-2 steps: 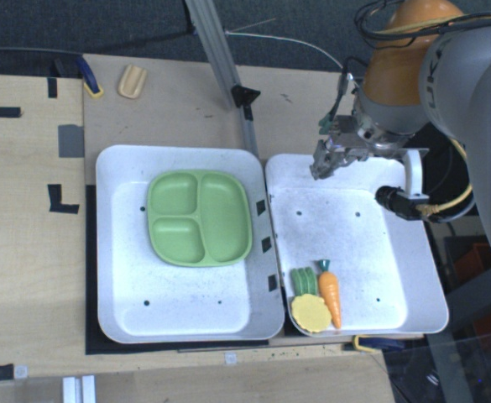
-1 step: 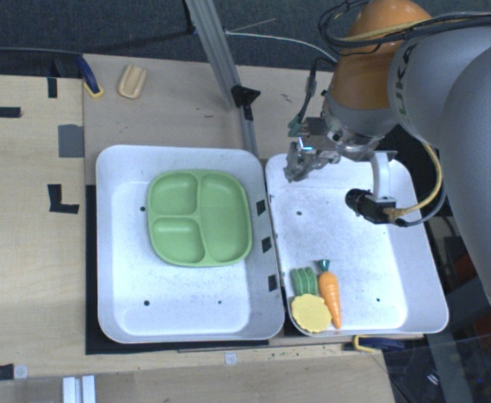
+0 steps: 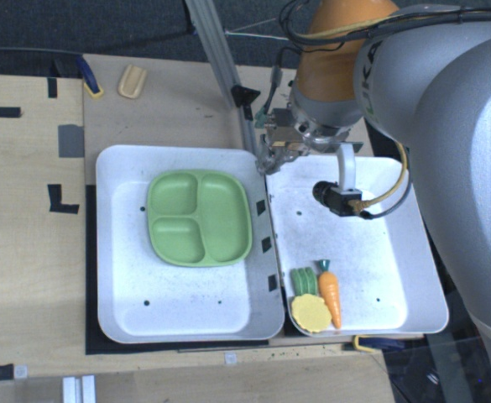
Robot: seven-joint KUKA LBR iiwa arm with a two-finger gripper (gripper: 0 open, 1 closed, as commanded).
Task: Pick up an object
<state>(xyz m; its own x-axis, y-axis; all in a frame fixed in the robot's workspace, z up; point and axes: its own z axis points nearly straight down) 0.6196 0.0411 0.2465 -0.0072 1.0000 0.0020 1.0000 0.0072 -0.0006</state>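
The grey arm with its orange band reaches in from the right of the frame, and its gripper (image 3: 270, 154) hangs at the upper middle, over the top end of the divide between the two shallow white bins; whether it is open or shut cannot be told from here, and nothing shows held in it. The likeliest targets lie at the lower left corner of the right white bin (image 3: 396, 309): a small orange toy carrot (image 3: 331, 297) lying lengthwise, touching a flat yellow round piece (image 3: 310, 313), with a green ridged piece (image 3: 304, 280) just above that. The left white bin (image 3: 119, 309) carries a pale green divided plastic plate (image 3: 200, 217). The carrot looks light, stiff and smooth, probably plastic, so it may slip; gripping across its thicker middle seems safest. The plate is broad and flat, offering only its rim.
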